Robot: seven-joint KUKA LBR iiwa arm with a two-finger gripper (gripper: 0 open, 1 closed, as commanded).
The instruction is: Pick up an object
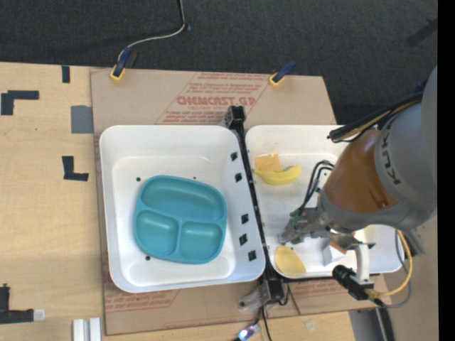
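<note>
Down in the right bin (313, 137) sits the hand (297, 227), dark metal and cables at the end of the grey arm (398, 162) with its glossy orange band (355, 180), and from this angle I cannot tell how it is set, the wrist covers too much of it. Just below the hand, near the bin's front left corner, lies a pale yellow rounded piece (288, 261), smooth and dome-like, close to the hand but whether they touch is not clear. Further back in the same bin, well apart from the hand, there's a yellow banana (281, 176), curved and shiny like plastic, and touching its rear end a flat orange-yellow wedge (266, 163). Over in the left bin (114, 190), a teal divided plate (180, 219) with soft rounded corners and three compartments, matte plastic by the look of it, lies flat in the middle. Both bins are shallow white trays with rounded rims, joined along a dark centre strip (245, 190) with black clips. They rest on a brown cardboard sheet (213, 98) printed in red, held by blue and yellow clamps (122, 64) at the far edge, on a light wooden worktop (43, 212) marked with black tape pieces.
</note>
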